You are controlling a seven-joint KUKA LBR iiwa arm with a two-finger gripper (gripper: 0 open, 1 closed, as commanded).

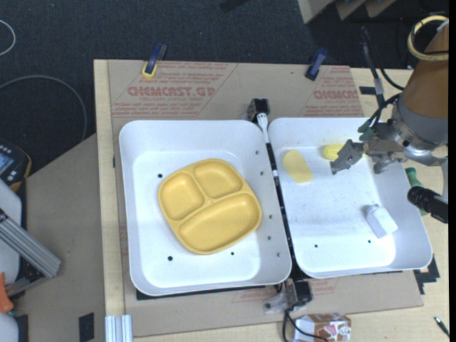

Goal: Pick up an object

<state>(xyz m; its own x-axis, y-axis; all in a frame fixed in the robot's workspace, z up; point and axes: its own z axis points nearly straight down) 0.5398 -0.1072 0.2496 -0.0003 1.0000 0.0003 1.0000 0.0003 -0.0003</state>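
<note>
Gripper [360, 155] over right bin [399, 258], upper part. Whether fingers spread or pressed together: cannot tell; nothing seen between them.

Small yellow piece [331, 151] just beside gripper at 9 o'clock; partly hidden by it. Pale yellow oval block [298, 167] further out at 9 o'clock, near bin's left wall. White block [381, 221] at 5 o'clock, well apart, tilted. Bare floor across lower-left of right bin.

Left bin [135, 191] holds yellow three-compartment plate [209, 205], glossy, rounded edges. Black clips along seam between bins. Cardboard sheet [214, 87] beneath.
</note>
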